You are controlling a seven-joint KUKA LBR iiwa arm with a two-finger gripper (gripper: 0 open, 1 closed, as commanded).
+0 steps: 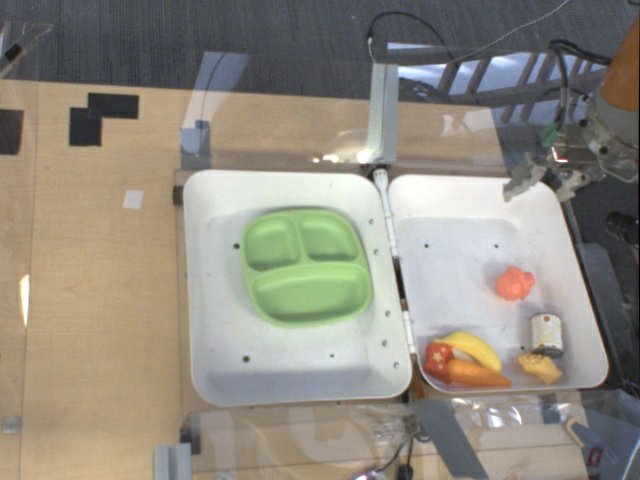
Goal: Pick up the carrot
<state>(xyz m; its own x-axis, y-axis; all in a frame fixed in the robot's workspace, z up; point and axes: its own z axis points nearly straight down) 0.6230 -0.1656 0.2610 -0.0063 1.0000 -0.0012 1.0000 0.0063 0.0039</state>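
The carrot (477, 373) sits at the right bin's (470, 258) near edge beside the banana (473, 348), well away from the fingers (527, 178), can't tell their state, so it's the approach step; next they must get over it.

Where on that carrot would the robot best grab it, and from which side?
Probably mid-length, coming straight down from above. The carrot lies flat along the right bin's front wall, with the banana and a red piece crowding its thick left end. The gripper should close across its narrow width, nearer the freer tapered right end.
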